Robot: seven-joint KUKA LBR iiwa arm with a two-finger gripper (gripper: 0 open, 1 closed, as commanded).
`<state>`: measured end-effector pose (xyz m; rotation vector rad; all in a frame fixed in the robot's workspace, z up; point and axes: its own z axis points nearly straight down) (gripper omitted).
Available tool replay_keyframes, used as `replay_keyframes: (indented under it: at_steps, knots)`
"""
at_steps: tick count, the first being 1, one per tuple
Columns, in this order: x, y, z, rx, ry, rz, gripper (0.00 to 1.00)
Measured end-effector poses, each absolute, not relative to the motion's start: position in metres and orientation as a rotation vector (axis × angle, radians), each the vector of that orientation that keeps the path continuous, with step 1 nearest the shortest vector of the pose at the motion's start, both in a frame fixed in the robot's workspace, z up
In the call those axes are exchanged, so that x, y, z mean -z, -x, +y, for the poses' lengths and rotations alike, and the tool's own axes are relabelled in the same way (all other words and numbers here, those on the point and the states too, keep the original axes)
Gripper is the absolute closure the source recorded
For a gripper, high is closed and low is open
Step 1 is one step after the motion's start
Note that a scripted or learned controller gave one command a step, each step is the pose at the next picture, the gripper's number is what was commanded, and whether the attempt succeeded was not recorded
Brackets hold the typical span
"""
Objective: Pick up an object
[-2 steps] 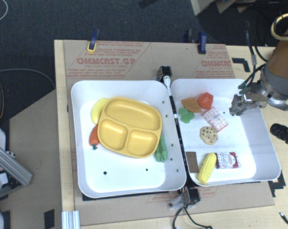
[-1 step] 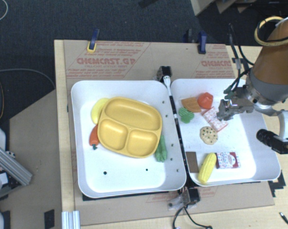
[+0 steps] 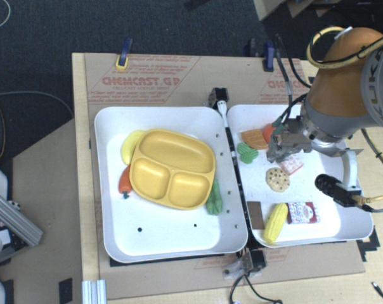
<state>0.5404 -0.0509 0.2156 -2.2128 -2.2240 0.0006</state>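
1. The grey arm with its orange band reaches in from the right of the frame, and its hand [image 3: 281, 145] hangs over the upper middle of the right bin [image 3: 356, 230].
2. Whether the hand is released or clenched, I cannot tell; it is seen from above and its tips are hidden.
3. Just below the hand lie a small pink-and-white packet [image 3: 292, 164] and a round cookie [image 3: 278, 180].
4. To its left sit a green toy [image 3: 246, 152] and an orange piece [image 3: 253, 138].
5. Lower in the same bin lie a yellow corn cob [image 3: 275, 221], a red packet [image 3: 302, 213] and a brown bar [image 3: 254, 215].
6. The left bin [image 3: 115, 227] holds a yellow divided tray [image 3: 172, 168], with a carrot [image 3: 125, 181] at its left edge.
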Motion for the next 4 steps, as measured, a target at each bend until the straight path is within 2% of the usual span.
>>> replay_keyframes:
  at_steps: [1, 2, 3, 4]
  knots:
    - [-0.226, -0.539, -0.045, 0.003, 2.221, -2.225, 1.0]
    - [-0.215, -0.537, -0.056, -0.004, 2.222, -2.218, 1.0]
    - [-0.235, -0.532, -0.059, 0.004, 2.224, -2.223, 1.0]
    - [-0.234, -0.531, -0.057, 0.002, 2.222, -2.223, 1.0]
